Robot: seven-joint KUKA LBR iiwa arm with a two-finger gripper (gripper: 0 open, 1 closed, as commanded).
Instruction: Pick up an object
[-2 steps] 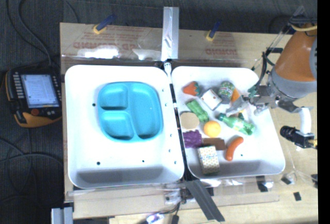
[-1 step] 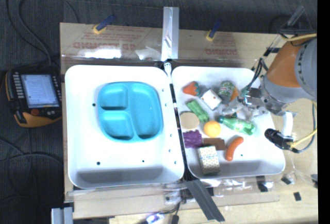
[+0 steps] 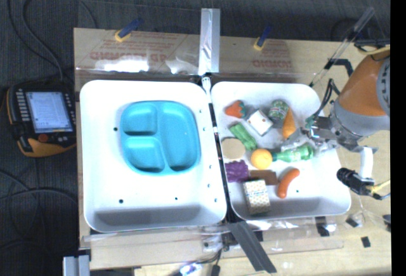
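The right bin (image 3: pixel 330 195) holds several small items. There is a red tomato-like piece (image 3: pixel 235 108), a white cube (image 3: pixel 259 122), a small can (image 3: pixel 278 110), an orange carrot (image 3: pixel 289 123) and a green vegetable (image 3: pixel 243 136). Nearer the front lie an orange fruit (image 3: pixel 261 157), a green bottle (image 3: pixel 294 154), purple grapes (image 3: pixel 236 170), a brown block (image 3: pixel 262 176), a red sausage (image 3: pixel 287 182) and a tan box (image 3: pixel 255 197). My gripper (image 3: pixel 315 131) hangs low over the bin's right side, just right of the carrot and above the bottle's end. Nothing shows held in it.
The left bin (image 3: pixel 101 198) holds a blue divided plate (image 3: pixel 160 136). A metal divider strip (image 3: pixel 210 46) stands at the back between the bins. A teach pendant (image 3: pixel 41 117) lies off the bench at the left. Cables and clamps sit at the right edge.
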